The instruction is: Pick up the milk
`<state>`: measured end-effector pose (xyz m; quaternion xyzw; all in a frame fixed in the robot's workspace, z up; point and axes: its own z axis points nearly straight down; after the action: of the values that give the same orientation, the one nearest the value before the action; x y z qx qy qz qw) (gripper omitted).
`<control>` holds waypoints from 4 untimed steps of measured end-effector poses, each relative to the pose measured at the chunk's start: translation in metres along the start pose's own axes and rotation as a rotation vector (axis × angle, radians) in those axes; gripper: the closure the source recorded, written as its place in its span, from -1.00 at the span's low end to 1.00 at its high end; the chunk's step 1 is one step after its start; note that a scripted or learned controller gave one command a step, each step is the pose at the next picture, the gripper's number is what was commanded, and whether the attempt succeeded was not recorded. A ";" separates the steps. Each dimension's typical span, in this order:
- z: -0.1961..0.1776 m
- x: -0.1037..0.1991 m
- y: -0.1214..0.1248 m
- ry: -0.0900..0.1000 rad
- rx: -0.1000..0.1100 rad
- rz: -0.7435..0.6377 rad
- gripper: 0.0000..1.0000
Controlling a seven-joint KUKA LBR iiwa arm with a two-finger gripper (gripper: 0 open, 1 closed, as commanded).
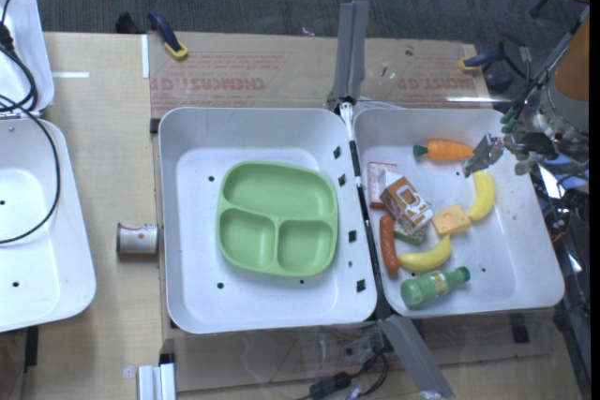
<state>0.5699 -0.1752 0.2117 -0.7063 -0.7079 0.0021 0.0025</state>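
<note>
We see two white bins: left bin [187, 201] holds a green divided plate [277, 218]. Right bin [525, 258] holds the milk carton [406, 206], lying tilted near its left wall, between a hot dog [388, 244] and a cheese wedge [451, 220]. Gripper [491, 154] hovers at the bin's upper right beside a banana [482, 196], well apart from the milk; we cannot tell its state.
</note>
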 end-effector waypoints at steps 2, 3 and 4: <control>0.076 0.068 0.010 -0.005 -0.021 -0.106 1.00; -0.005 0.100 -0.036 -0.002 -0.002 -0.561 1.00; 0.113 0.072 -0.086 -0.001 -0.003 -0.586 1.00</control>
<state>0.4827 -0.1034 0.0991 -0.4718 -0.8817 0.0004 0.0015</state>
